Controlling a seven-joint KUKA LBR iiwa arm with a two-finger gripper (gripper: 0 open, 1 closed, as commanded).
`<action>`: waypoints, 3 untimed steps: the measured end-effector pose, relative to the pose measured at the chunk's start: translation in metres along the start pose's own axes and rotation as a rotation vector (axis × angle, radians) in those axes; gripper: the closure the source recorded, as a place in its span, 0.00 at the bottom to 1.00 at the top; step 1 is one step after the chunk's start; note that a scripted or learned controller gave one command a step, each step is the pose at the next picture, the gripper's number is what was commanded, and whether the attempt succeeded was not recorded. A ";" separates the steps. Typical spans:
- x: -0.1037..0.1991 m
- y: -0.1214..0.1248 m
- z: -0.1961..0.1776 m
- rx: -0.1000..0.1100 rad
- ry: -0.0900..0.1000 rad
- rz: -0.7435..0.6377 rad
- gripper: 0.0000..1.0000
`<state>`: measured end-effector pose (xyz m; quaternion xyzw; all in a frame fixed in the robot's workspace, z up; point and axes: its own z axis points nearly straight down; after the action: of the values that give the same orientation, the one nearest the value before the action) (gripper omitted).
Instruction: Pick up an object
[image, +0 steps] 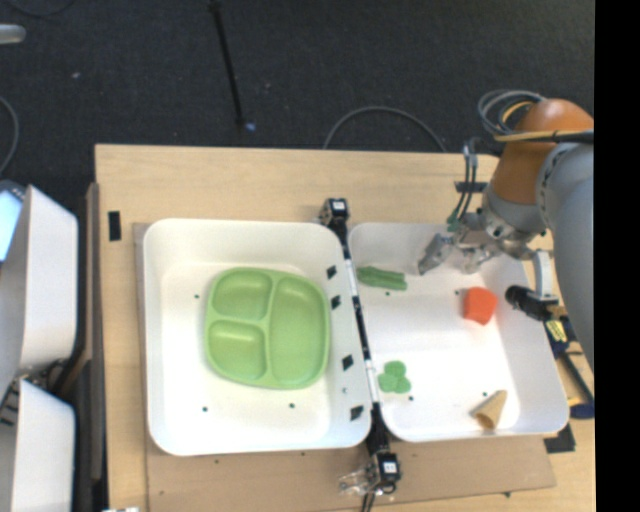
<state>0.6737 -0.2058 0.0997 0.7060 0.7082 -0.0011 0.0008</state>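
**Mia:** Where the arm (560, 190) comes in at the right edge of the frame, it is big and grey, with an orange band up at the top right. It bends down and to the left, over the far side of the right bin (440, 400).

**Ben:** And the claw (445, 255)?

**Mia:** It sits low at the end of the arm, in the upper middle of the right bin. It points left and down. Nothing is between its fingers. It is too small and blurry for me to tell if it is spread or pinched.

**Ben:** What is near it?

**Mia:** A green stick (382, 279) lies flat just left of the claw and a bit lower, close to the wall between the bins. They are near, but I cannot tell if they touch.

**Ben:** What else is in that bin?

**Mia:** An orange block (479, 305) is lower right of the claw, apart from it. A green blob (394, 378) lies far below it, at the lower left of the bin. A tan cone (491, 407) lies on its side at the lower right, well apart from the claw.

**Ben:** And the left bin (180, 420)?

**Mia:** A green plate (268, 327) with three parts lies flat in its middle, well left of the claw.
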 end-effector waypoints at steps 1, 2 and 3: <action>-0.001 0.002 -0.015 -0.007 -0.004 -0.002 1.00; -0.002 -0.007 -0.074 -0.007 0.001 0.005 1.00; -0.001 -0.011 -0.120 -0.006 0.001 0.004 1.00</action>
<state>0.6626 -0.2063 0.2200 0.7074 0.7068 0.0014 0.0027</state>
